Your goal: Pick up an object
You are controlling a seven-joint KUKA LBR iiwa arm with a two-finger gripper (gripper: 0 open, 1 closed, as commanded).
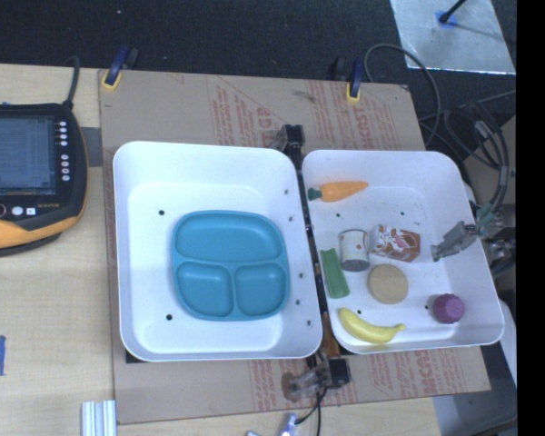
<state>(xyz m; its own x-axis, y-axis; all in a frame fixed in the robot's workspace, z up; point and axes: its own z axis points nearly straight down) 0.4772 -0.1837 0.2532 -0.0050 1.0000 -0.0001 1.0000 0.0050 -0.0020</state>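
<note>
Reaching over right bin's (472,198) right rim, jaws (447,243) empty, opening cannot be told, near snack packet (398,242)

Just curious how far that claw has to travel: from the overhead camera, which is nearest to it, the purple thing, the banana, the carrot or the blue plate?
1. Purple thing, just below the gripper.
2. Banana, right bin's front.
3. Carrot, right bin's back; too close to banana to call.
4. Blue plate, left bin.

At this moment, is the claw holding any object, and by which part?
Nothing is held. The claw is at the right white bin's right edge, with no object between its fingers.
</note>
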